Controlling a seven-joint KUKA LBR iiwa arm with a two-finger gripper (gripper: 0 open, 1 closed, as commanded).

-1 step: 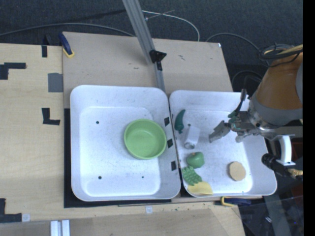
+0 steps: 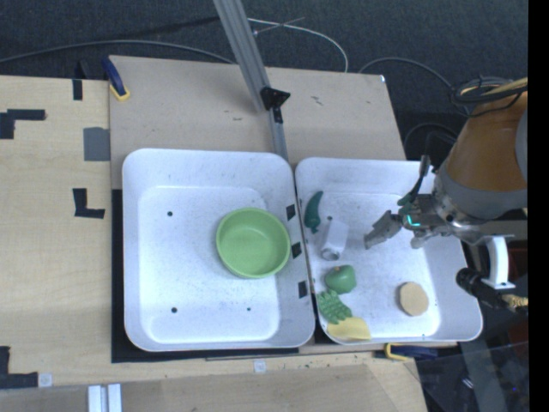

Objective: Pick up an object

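The hand (image 2: 383,228) hangs over the right bin (image 2: 446,320), grasping nothing; its opening I cannot tell. The nearest cup (image 2: 334,239) lies just beside it and could roll off a skewed pinch.

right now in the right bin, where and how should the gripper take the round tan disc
Probably straight down from above, fingers closing across the tan disc on its rim. It lies flat and round, apart from the other items, near the right bin front corner. The gripper is above and left of it.
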